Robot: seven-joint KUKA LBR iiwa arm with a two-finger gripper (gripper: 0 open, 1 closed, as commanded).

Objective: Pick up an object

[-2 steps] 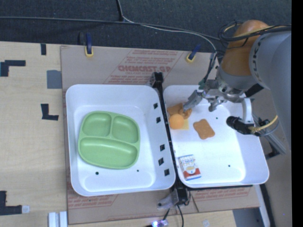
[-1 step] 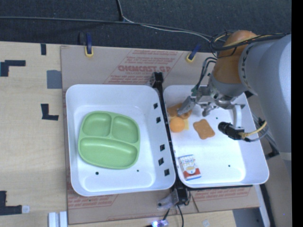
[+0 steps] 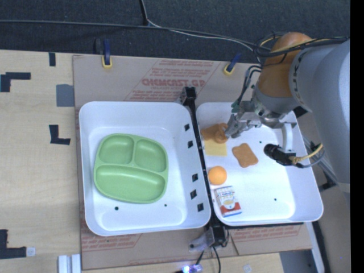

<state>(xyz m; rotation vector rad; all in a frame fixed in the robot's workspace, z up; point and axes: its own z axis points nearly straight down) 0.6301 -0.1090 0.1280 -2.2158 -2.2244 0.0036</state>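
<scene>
Gripper (image 3: 234, 127): low in the right bin (image 3: 284, 201), tip at a brown food piece (image 3: 214, 132); we cannot tell its state, nor any hold.
Hidden: arm (image 3: 318, 90) covers the bin's far right corner.
Right bin contents: yellow cheese slice (image 3: 215, 147) touching the brown piece, toast slice (image 3: 245, 154), orange (image 3: 217, 176), small carton (image 3: 227, 201) (near front rim); right half bare.
Left bin (image 3: 131, 110): green divided plate (image 3: 131, 168).
Surface: cardboard sheet (image 3: 165, 78) on wooden bench (image 3: 34, 169).
</scene>
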